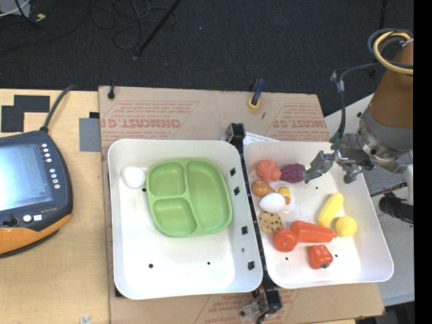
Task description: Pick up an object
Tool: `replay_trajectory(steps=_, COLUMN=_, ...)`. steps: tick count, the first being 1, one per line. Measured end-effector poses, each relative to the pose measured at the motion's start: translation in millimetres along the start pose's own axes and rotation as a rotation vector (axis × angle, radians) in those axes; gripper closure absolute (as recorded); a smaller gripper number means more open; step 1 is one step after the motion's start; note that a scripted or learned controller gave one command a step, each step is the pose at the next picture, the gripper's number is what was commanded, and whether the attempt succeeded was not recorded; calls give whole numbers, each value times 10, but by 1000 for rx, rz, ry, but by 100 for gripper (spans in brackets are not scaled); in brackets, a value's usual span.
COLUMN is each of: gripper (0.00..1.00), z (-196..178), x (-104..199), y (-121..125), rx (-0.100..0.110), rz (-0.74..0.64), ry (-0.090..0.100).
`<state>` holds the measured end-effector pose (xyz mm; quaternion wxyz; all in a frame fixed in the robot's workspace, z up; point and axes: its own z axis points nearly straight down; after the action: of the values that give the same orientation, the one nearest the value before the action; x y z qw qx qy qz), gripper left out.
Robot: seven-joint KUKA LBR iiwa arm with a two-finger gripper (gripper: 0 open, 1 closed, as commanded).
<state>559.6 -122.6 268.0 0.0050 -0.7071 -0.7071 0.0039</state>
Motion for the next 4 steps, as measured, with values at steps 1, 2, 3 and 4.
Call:
replay_trajectory(steps=1, gripper=0, z=-59, x=-1, y=18, rx=-12, rz=-2, ry=-2)
replay_trajectory(steps=2, gripper=0, z=582, x=20, y=-26, rx=-2, rz=-2, ry=1)
replay_trajectory(steps=3, gripper=0, z=1021, x=43, y=-4, rx=-5, rz=-2, ry=0)
replay_trajectory(steps=4, gripper=0, z=1641, x=136, y=-12, rx=-3, rz=1, ry=1)
